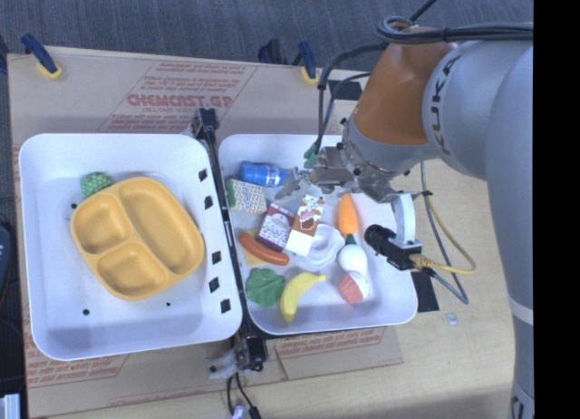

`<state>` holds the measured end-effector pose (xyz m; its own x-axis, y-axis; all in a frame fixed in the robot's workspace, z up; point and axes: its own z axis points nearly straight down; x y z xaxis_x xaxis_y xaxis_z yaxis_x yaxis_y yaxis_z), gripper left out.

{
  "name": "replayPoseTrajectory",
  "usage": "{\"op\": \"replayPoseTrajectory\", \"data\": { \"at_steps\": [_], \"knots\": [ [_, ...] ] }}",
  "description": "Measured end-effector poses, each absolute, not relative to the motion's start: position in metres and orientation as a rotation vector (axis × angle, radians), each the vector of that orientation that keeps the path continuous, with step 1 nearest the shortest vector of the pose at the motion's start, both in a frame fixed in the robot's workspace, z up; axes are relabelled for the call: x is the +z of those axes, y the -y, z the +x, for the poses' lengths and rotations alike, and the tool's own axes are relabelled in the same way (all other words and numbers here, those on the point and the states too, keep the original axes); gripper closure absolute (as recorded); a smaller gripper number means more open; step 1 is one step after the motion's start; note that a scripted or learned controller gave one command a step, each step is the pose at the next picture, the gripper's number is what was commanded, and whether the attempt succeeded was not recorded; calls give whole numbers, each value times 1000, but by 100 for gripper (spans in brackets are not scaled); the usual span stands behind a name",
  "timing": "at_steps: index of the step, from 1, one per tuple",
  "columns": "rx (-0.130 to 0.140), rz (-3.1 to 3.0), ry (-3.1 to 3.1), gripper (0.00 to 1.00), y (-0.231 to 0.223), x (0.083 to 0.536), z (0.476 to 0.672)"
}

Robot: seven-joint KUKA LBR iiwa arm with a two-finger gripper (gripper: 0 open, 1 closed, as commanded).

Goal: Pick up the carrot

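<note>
Though tapered, smooth orange carrot (348,214)

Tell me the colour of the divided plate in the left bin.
Yellow-orange divided plate, clearest in the camera view.

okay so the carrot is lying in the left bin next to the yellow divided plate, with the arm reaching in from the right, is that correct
Not quite. The carrot lies in the right bin, among the other toy foods, just below the claw. The yellow divided plate is the one in the left bin. The arm does reach in from the right, as the camera view shows.
</note>
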<state>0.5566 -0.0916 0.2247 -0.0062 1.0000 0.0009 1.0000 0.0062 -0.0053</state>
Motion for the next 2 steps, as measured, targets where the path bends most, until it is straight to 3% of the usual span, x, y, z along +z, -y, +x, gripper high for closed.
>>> {"op": "replayPoseTrajectory", "data": {
  "at_steps": [1,2],
  "knots": [
    [2,-1867,2528,0,151,239,620],
    [5,-1893,2501,0,173,138,604]
  ]
}}
